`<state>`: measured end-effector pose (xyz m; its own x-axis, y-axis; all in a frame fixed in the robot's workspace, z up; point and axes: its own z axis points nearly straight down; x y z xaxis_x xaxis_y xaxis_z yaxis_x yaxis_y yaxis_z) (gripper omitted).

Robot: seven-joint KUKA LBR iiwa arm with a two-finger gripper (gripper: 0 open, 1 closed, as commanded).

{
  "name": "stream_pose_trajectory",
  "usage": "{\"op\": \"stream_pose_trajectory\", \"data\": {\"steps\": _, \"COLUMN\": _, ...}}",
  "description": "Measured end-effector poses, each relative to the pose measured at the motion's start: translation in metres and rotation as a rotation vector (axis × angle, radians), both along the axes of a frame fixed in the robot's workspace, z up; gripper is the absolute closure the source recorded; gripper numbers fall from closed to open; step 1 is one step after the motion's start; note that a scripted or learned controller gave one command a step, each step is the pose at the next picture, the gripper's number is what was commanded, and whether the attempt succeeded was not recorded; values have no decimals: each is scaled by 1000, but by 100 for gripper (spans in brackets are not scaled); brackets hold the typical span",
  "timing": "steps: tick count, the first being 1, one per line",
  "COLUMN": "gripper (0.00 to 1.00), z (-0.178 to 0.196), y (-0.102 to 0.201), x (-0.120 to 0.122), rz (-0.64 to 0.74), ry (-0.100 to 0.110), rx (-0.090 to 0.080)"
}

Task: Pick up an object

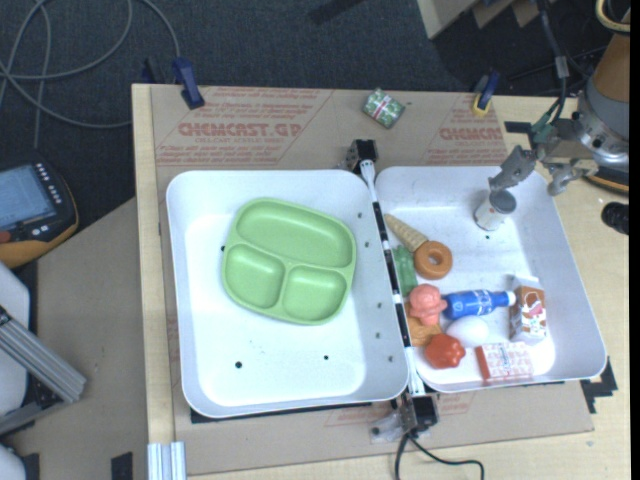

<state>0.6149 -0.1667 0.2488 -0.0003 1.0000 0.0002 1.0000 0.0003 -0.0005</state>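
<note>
- My gripper [494, 208] hangs over the right bin's [570, 298] far corner; whether my fingers are spread, I cannot tell.
- Doughnut [433, 260] lies near.

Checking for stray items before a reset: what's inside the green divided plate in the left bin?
The green plate shows three bare compartments, nothing lying in them. It rests flat on the left bin; whatever is beneath it is covered.

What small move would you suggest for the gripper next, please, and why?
Probably shift the gripper toward the near side of the right white bin before descending. It hangs over a bare patch at the bin's far end, while the toys, such as the brown ring-shaped doughnut and blue-and-white bottle, cluster nearer the camera.
</note>
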Motion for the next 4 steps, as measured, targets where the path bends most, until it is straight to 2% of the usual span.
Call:
{"op": "stream_pose_trajectory", "data": {"steps": 1, "gripper": 0, "z": -75, "y": 76, "x": -5, "rz": 1, "ry": 2, "rx": 1}}
{"op": "stream_pose_trajectory", "data": {"steps": 2, "gripper": 0, "z": -157, "y": 63, "x": -44, "rz": -1, "ry": 3, "rx": 0}}
{"op": "stream_pose_trajectory", "data": {"steps": 3, "gripper": 100, "z": -146, "y": 64, "x": -43, "rz": -2, "ry": -1, "rx": 0}}
{"op": "stream_pose_trajectory", "data": {"steps": 4, "gripper": 100, "z": -19, "y": 132, "x": -91, "rz": 1, "ry": -3, "rx": 1}}
